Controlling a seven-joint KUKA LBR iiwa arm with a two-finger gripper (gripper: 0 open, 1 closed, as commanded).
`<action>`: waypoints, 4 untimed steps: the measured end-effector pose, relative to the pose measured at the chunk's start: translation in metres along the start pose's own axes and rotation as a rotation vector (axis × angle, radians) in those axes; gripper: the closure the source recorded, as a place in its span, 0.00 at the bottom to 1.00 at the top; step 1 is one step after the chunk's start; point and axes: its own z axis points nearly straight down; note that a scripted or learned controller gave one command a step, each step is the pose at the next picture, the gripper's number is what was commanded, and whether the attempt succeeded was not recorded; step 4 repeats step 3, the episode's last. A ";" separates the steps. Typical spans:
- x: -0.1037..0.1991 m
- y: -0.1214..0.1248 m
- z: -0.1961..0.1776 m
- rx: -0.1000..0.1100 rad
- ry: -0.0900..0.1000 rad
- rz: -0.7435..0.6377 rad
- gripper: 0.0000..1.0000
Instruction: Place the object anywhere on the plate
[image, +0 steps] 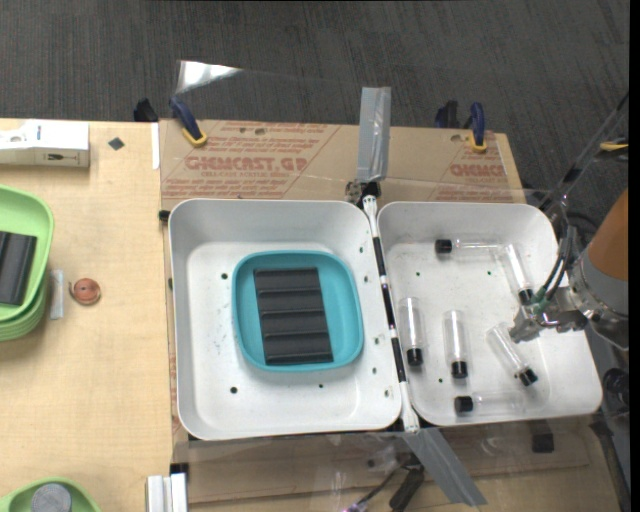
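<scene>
Jaws: I cannot tell from my feed whether they are apart or closed; the tool end is too small and cluttered to read.
Gripper: the gripper (527, 327) sits low over the right side of the right bin (480, 225), just beside two of the tubes. I see nothing I could call held.
Arm: the arm (610, 255) enters at the right edge of the view, its orange band showing there.
Task things: six clear tubes with black caps, all lying flat on the floor of the right bin, none on the plate.
Top tube (470, 245): long axis runs left to right, cap pointing left.
Slanted tube (516, 272): runs down and to the right, cap at its lower end, close above the gripper.
Left tube (411, 325): long axis runs near to far, cap at the near end, close to the bin's left wall.
Middle tube (456, 340): parallel to the left tube and just beside it, cap also at the near end.
Right tube (508, 352): slanted, cap at the lower right end, just below the gripper; I cannot tell whether they touch.
Bottom tube (492, 403): runs left to right along the near wall, cap pointing left.
Plate: the teal plate (246, 300) lies in the middle of the left bin (200, 400), carrying a black ridged insert (293, 315).
Bench: a green tray (30, 215) lies at the far left, well apart from both bins.
</scene>
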 end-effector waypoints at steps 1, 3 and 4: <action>-0.001 0.001 -0.008 0.000 -0.001 -0.001 1.00; 0.016 0.001 -0.061 -0.004 -0.002 -0.249 1.00; 0.016 0.001 -0.061 -0.004 -0.002 -0.249 1.00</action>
